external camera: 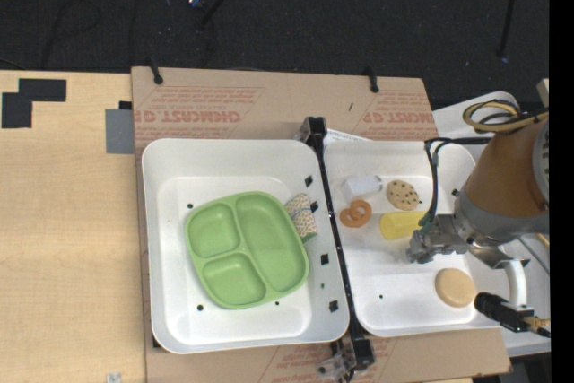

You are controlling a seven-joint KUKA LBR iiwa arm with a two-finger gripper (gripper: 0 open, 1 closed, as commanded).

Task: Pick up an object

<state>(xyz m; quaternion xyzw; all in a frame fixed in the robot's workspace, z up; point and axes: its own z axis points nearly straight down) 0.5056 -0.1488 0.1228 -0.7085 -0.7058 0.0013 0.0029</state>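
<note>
In the right bin (386, 318) lie an orange ring (356, 213), a chocolate-chip cookie (403, 193), a small white piece (363, 186), a yellow block (397, 225) and a tan round bun (456, 287). My gripper (421, 248) hangs low over this bin, just right of and below the yellow block, between it and the bun. The orange-banded wrist covers the bin's right side. Whether anything sits between the fingers is hidden by the gripper body.
The left bin (166, 193) holds a green three-compartment plate (246, 248) with a patterned object (303, 216) at its right rim. A black divider (328, 238) runs between the bins. Cables loop at the right behind the arm.
</note>
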